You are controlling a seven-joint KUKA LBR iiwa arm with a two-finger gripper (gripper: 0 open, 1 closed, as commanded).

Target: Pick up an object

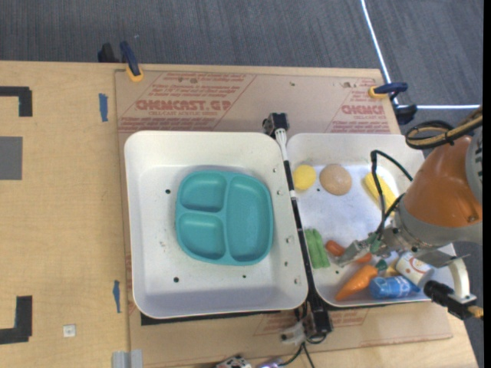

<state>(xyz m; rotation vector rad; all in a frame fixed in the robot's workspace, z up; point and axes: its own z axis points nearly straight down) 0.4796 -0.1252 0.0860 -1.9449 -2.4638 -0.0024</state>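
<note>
The right bin [349, 141] holds several small toy foods. My gripper [354, 251] is low in its front half, coming in from the right under the orange wrist band [443, 190]. Just left of its tip lies a small orange piece [334, 246], and beyond that a green piece [316, 248]. An orange carrot [354, 282] lies right in front of it, beside a blue item [391, 287] and a white item [412, 267]. I see nothing lifted off the bin floor.
At the back of the right bin are a yellow round fruit [304, 176], a beige egg [335, 179] and a yellow banana [381, 188], partly behind the arm. The left bin [149, 205] holds a teal divided plate [225, 215]. A rim separates the bins.
</note>
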